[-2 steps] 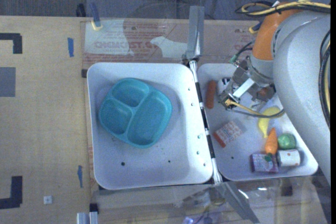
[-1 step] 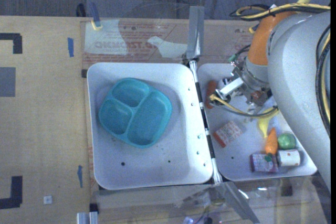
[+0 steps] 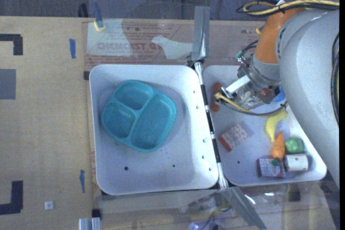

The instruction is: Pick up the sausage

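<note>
The sausage [image 3: 215, 97], a small reddish-brown piece, lies in the right bin [image 3: 253, 178] against its left wall near the far corner. My gripper [image 3: 241, 95] hangs low over the far part of that bin, just to the right of the sausage. Its grey body and yellow cables cover part of what lies under it. The arm, with its orange band, reaches in from the upper right. I see nothing held in the gripper.
The left bin [image 3: 156, 169] holds a teal divided plate [image 3: 139, 115]. The right bin also holds a red-and-white snack pack [image 3: 235, 137], a banana [image 3: 275, 123], a carrot [image 3: 278, 145], a green ball [image 3: 294, 144], a small can [image 3: 297, 162] and a purple box [image 3: 270, 167].
</note>
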Controlling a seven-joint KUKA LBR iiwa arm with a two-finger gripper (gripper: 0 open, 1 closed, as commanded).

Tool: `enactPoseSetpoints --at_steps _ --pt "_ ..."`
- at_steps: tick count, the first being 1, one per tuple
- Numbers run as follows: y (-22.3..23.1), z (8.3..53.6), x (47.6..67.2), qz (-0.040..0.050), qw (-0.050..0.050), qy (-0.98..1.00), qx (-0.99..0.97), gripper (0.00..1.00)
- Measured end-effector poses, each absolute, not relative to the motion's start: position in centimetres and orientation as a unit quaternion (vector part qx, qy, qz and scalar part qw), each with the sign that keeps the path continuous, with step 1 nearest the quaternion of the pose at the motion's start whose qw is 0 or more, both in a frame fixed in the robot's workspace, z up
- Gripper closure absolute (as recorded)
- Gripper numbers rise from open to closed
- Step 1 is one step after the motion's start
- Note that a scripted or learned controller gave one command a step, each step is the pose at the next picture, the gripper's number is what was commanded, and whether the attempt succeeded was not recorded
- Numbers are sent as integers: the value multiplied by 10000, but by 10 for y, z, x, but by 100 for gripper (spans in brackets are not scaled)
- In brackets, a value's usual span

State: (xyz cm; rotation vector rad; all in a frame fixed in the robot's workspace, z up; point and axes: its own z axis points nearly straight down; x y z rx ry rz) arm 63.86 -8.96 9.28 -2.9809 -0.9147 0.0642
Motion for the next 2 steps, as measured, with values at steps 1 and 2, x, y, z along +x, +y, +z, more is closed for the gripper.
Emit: enactPoseSetpoints --at_steps 1,2 --pt "-19 183 649 6 1 -5547 -8320 100" --pt "-124 255 653 10 0 -4383 -8988 100"
